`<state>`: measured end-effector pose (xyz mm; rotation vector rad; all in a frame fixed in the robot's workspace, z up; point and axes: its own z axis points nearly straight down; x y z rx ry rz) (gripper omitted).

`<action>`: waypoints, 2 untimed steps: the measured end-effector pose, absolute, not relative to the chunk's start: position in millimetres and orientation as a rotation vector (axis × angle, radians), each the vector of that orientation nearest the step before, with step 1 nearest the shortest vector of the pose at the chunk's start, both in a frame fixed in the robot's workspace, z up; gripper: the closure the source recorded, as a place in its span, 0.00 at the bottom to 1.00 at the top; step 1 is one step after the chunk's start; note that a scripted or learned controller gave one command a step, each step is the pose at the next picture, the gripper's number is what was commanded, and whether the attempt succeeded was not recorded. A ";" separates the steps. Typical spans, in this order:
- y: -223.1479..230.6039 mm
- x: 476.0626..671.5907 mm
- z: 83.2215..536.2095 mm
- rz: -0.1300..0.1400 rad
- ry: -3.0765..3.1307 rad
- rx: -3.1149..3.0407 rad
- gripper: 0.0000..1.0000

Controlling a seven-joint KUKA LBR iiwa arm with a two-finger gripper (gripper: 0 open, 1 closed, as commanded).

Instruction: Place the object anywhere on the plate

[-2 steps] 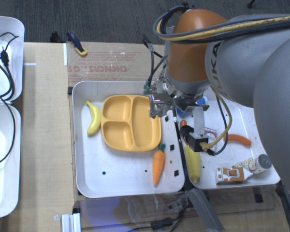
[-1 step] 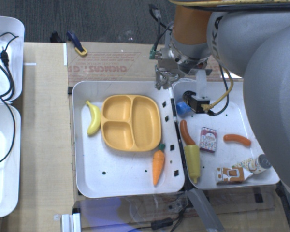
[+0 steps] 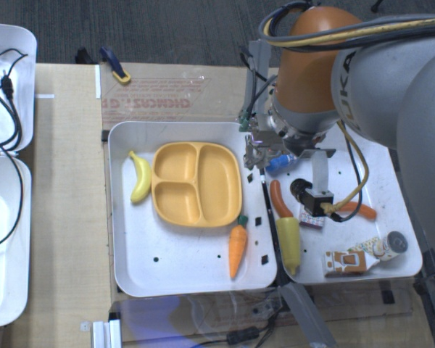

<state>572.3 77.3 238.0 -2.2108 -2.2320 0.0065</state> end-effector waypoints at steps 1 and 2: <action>65.3 621.4 268.5 0.004 -2.277 -2.166 1.00; 34.8 565.2 221.4 0.007 -2.344 -2.089 1.00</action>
